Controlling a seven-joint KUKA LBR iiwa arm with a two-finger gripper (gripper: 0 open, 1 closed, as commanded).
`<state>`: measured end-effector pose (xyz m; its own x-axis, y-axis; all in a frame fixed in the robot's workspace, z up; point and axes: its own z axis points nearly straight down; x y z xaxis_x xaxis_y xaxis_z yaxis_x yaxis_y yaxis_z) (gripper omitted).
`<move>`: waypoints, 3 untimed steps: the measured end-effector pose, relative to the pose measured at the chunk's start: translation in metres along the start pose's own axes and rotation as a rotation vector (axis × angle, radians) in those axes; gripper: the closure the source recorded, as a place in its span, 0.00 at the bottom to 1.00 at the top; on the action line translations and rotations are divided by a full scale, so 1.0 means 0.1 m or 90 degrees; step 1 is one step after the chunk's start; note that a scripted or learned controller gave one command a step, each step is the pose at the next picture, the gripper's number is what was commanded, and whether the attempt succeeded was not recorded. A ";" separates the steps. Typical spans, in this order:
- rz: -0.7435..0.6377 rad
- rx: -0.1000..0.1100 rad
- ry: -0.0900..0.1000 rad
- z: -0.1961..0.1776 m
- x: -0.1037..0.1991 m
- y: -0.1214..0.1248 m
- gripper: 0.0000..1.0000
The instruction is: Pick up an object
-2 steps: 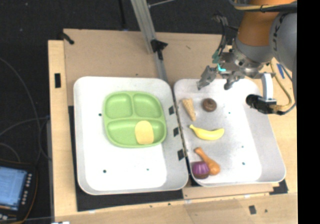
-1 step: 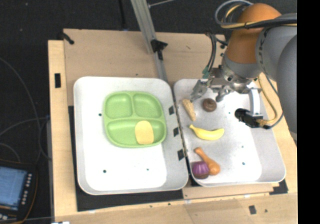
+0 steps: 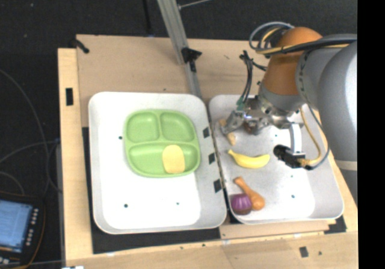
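Hand (image 3: pixel 230 131) low at right bin's (image 3: pixel 325 198) upper-left; grip state cannot be told. Advise centring squarely over the banana (image 3: pixel 249 159) nearby before closing.

Tray (image 3: pixel 139 135) in left bin (image 3: pixel 108 201); banana (image 3: pixel 249 159) in right bin (image 3: pixel 313 201), onion (image 3: pixel 240 203) nearer the front
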<state>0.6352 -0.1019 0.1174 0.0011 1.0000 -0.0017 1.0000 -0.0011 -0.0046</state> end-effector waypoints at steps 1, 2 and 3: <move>0.001 -0.002 0.000 0.17 -0.01 0.00 0.00; 0.004 -0.005 0.000 0.05 -0.02 0.01 1.00; 0.003 -0.007 0.000 -0.59 -0.02 -0.03 1.00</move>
<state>0.6329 -0.1036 0.1762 0.0059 1.0000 -0.0013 1.0000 -0.0059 0.0067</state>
